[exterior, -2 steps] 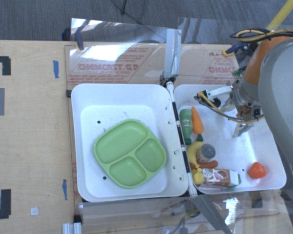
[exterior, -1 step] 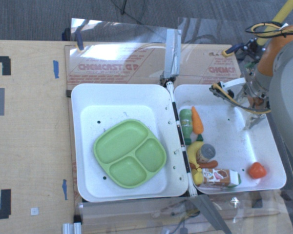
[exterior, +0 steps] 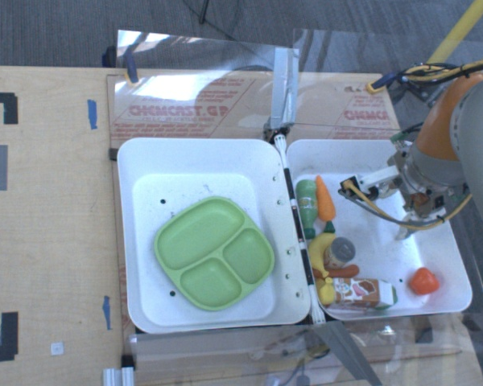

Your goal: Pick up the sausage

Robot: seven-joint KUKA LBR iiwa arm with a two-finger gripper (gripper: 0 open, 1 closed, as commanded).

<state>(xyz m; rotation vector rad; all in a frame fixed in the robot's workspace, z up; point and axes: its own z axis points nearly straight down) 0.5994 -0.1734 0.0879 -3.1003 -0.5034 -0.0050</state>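
Against the left wall of the right bin [exterior: 380,252], the sausage [exterior: 343,271] lies wedged between a small can [exterior: 339,251] and a carton [exterior: 362,293], seemingly touching both. That crowding leaves little room for a clean grasp. The gripper [exterior: 412,214] hangs over the bin's bare middle, well apart from the sausage, likely because no approach has begun. Whether it is spread or pressed together, I cannot tell from this angle.
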